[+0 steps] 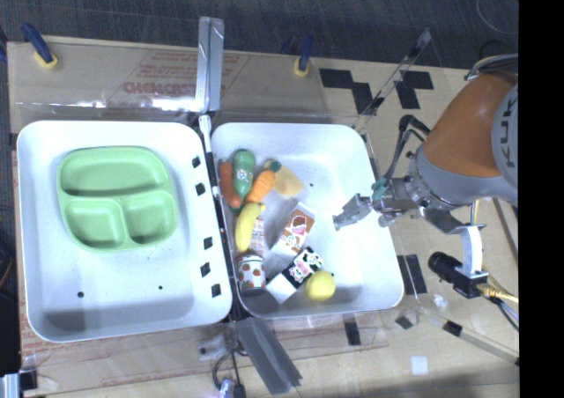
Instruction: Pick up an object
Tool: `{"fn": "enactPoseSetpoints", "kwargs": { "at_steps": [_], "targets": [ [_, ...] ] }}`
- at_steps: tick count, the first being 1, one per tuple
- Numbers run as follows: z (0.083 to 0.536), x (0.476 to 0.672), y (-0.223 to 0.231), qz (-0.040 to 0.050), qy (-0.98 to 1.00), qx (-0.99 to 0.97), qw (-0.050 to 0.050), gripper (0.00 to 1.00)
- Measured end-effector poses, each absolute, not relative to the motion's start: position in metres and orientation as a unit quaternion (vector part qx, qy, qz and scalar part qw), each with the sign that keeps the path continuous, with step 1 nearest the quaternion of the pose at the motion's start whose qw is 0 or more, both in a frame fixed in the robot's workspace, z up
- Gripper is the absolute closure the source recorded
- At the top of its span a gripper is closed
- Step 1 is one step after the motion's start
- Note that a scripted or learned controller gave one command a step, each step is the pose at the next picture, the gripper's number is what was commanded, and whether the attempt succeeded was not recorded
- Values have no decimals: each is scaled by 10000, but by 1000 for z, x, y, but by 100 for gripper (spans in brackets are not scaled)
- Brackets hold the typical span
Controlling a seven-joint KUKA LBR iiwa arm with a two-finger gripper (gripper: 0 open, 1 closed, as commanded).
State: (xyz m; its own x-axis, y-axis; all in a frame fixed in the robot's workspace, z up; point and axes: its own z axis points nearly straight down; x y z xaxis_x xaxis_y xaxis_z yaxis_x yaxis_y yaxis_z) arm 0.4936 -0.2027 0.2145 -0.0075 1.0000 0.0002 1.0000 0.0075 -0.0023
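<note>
Where the surface (441, 335) runs along its near edge, the right bin (352, 145) holds my pile: a yellow lemon (321, 286) at the bin's near wall, a black-and-white carton (302, 268) touching it, and a small brown cup (251, 273) by the near left corner. Farther in lie a brown-patterned packet (298, 226) and a banana (247, 227) along the left wall, then an orange carrot (261, 186), a pale yellow wedge (287, 180) and a green piece (242, 161). My tool (349, 211) hangs over bare bin floor near the right wall, apart from the pile; whether its fingers are spread I cannot tell. Nothing sits between them. A green tray (117, 196) lies in the left bin (106, 295).
</note>
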Motion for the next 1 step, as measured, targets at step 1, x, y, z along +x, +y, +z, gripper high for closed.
{"fn": "enactPoseSetpoints", "kwargs": {
  "at_steps": [1],
  "targets": [
    [112,482,-175,-40,-7629,-6465,-58,0]
  ]
}}
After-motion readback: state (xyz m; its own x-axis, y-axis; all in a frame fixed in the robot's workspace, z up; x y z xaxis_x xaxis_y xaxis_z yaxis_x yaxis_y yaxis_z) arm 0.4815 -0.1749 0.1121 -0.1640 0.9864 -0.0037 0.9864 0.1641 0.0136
